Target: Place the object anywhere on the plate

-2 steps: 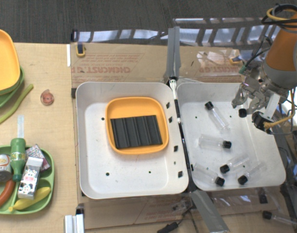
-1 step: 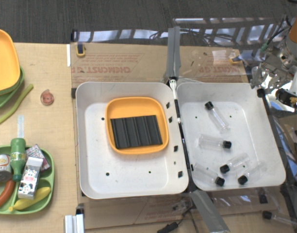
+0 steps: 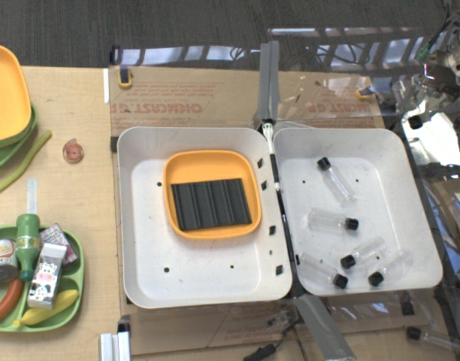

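Far left of the end effector (image 3: 433,130), a green tray (image 3: 78,278) sits on the tan bench (image 3: 72,194). Nearer, the plate (image 3: 211,161) lies in the left bin (image 3: 143,265). Tubes (image 3: 337,183) lie in the right bin (image 3: 395,173), just left of the end effector. I cannot tell its state.

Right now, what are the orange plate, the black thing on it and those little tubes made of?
The orange plate looks like smooth matte plastic: even colour, soft rounded rim. The black ribbed pad on it seems rubber or foam, dull with grooves, though I can't be sure. The tubes look like clear plastic or glass, since the white bin shows through them, with black caps.
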Motion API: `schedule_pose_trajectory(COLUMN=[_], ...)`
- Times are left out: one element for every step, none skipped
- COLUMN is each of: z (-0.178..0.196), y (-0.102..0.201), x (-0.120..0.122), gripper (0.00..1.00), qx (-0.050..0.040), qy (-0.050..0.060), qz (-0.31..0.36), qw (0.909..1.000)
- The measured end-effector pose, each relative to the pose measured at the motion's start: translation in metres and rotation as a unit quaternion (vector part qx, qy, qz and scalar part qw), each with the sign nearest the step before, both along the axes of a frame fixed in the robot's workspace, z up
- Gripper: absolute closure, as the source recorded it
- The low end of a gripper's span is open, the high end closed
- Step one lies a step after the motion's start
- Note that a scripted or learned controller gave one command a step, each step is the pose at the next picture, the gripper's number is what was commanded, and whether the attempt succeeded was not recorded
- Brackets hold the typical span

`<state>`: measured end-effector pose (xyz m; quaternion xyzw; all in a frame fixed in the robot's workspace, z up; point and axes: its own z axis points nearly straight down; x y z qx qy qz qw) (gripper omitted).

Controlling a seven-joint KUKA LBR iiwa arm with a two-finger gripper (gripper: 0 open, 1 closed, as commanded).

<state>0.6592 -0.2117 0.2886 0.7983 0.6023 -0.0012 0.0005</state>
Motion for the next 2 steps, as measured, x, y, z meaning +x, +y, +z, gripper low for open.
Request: schedule_pose_trajectory(z=[0.1008,0.1008], y=[0.0035,0.0036], x=[0.0002,0.0002], gripper=[1.0,0.0], qx=[0.0004,0.0003], qy=[0.0,0.0], qz=[0.017,0.018], qw=[0.9998,0.9998])
